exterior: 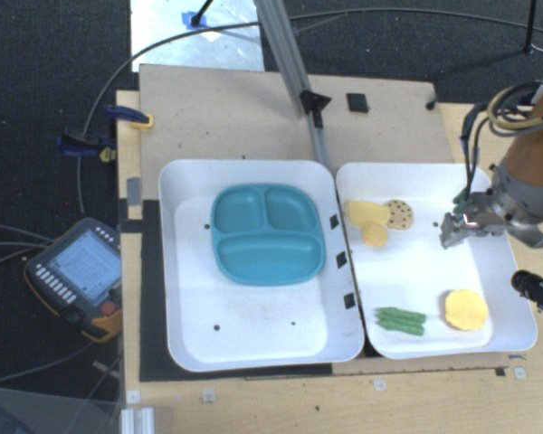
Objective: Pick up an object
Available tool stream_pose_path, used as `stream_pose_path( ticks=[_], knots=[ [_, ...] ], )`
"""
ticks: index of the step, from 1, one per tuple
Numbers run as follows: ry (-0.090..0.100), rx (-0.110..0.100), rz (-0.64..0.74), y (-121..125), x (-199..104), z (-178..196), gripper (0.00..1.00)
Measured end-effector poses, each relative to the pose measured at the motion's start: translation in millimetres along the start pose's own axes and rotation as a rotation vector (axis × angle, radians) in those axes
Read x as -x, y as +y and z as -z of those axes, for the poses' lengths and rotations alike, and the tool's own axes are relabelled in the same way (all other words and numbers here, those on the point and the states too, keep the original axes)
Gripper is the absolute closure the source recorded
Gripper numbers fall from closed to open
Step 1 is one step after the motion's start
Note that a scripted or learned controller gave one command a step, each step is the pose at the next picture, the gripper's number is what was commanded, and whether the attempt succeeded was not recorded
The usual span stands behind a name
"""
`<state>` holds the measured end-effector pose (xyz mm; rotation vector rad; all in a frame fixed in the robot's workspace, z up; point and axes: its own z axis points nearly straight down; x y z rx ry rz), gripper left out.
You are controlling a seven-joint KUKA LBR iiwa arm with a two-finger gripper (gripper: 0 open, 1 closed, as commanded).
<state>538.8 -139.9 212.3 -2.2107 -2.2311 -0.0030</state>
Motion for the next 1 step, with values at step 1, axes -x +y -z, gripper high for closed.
stream_pose_path(
  ticks=[1],
  knots=[
    [0.001, -0.001, 0.001, -11.2, -60.8, -2.7, 1.00]
  ],
)
